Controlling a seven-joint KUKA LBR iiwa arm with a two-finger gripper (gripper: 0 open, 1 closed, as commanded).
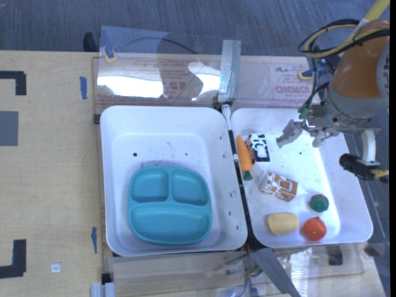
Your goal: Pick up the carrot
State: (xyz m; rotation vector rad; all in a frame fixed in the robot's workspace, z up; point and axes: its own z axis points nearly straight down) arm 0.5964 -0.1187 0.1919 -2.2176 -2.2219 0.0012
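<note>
The carrot (245, 156) is orange with a green stem end. It lies along the left wall of the right bin (352, 228), pointing away from the camera. My gripper (303, 137) hangs over the far right part of that bin, to the right of the carrot and apart from it. Its two grey fingers (286, 134) are spread open and hold nothing.
A black-and-white packet (259, 147) touches the carrot's right side. Nearer the camera lie a brown wrapped snack (278, 187), a yellow piece (282, 223), a red tomato (314, 228) and a green piece (318, 202). The left bin (117, 141) holds a blue divided plate (168, 204).
</note>
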